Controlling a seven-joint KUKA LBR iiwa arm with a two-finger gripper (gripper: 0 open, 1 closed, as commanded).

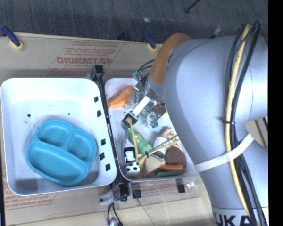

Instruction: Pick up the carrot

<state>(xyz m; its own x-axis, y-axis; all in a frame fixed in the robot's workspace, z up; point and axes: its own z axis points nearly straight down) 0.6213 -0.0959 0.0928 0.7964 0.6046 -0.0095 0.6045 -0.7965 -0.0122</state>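
The orange carrot lies at the far left corner of the right bin, its thin end pointing toward the divider between the bins. My gripper hangs over the back half of this bin, just right of the carrot and a little nearer the front. Nothing of the carrot is seen inside the gripper. The big grey arm covers the right side of the bin.
The left bin holds a blue divided plate. In the front of the right bin lie a green bottle, a black-and-white die, a brown rounded piece and other small toys, packed close together.
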